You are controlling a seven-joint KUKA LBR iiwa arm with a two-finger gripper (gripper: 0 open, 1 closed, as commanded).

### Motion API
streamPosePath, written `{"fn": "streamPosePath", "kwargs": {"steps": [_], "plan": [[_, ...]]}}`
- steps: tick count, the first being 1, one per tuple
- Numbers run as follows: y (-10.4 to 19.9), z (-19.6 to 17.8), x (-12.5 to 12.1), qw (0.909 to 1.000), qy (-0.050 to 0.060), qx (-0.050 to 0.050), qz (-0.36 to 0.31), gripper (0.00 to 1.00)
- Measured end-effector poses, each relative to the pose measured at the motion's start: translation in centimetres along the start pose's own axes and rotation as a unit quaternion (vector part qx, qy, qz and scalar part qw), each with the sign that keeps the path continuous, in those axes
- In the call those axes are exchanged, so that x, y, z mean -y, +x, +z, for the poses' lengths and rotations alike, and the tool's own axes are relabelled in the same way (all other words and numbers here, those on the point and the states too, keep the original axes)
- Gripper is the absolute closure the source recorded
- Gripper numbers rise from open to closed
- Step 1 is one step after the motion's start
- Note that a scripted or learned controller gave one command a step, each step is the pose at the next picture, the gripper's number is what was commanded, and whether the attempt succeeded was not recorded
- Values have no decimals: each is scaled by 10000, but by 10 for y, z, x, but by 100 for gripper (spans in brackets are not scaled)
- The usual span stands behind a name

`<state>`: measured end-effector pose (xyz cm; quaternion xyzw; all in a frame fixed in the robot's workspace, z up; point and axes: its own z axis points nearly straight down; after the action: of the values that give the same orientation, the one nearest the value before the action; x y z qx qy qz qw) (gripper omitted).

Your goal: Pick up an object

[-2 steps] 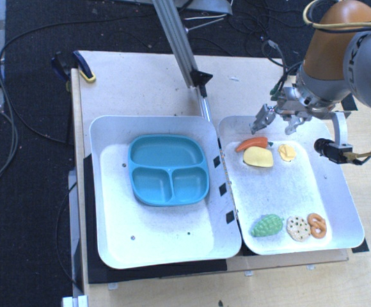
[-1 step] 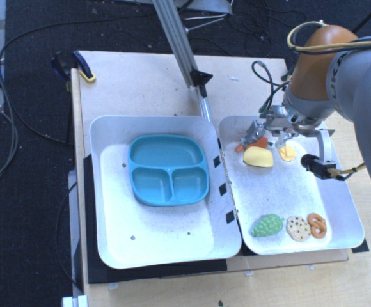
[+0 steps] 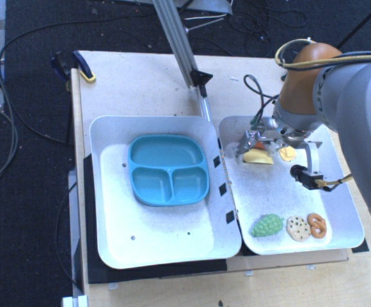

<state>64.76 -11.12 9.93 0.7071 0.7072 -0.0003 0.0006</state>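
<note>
In the right bin [image 3: 345, 226], at about twelve o'clock of its floor, the gripper [image 3: 257, 147] sits low over a pale yellow wedge-shaped object [image 3: 258, 158], smooth and soft-edged, with a streak of orange at its top; whether the jaws are clenched on it cannot be told. Toward five o'clock lie a bumpy green cluster [image 3: 267, 225], a speckled round cookie [image 3: 297, 228] and a twisted brown pretzel [image 3: 317, 225]. The left bin [image 3: 109, 235] carries a glossy blue three-compartment plate [image 3: 169, 169].
</note>
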Motion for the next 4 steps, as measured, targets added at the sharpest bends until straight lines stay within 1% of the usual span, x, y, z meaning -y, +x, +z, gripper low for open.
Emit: {"fn": "streamPosePath", "kwargs": {"steps": [1, 2, 3, 4], "plan": [[0, -12, -1, 10000, -13, 4, 1, 100], [-3, -75, -6, 10000, -31, -1, -6, 100], [-3, -127, -6, 10000, -19, -3, -8, 100], [-1, -170, -5, 10000, -18, -3, -12, 100]]}}
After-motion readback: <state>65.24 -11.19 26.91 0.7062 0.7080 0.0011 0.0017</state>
